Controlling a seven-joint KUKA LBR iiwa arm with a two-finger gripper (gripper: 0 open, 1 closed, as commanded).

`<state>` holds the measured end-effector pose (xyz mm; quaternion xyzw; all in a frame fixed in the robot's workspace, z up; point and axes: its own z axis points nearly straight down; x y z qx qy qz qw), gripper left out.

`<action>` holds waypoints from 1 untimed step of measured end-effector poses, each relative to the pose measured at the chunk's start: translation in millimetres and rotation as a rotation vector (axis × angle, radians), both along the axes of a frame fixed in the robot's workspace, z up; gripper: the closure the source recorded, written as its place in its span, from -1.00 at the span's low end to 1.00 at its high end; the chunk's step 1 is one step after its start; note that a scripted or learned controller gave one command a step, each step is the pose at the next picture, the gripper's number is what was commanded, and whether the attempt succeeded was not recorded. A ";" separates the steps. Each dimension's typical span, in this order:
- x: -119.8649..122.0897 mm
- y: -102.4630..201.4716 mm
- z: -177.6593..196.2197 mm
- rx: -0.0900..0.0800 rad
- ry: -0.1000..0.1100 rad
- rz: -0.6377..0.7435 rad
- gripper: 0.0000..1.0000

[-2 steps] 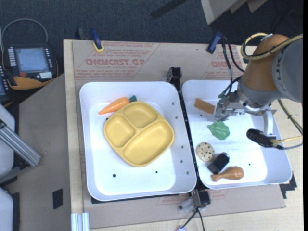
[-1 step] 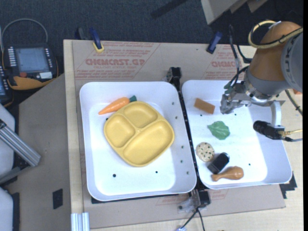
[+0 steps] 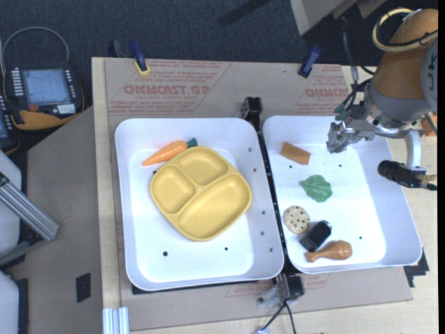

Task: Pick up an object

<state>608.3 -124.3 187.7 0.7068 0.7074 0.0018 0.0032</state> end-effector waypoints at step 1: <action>1.1 -0.1 17.8 0.000 0.002 0.000 1.00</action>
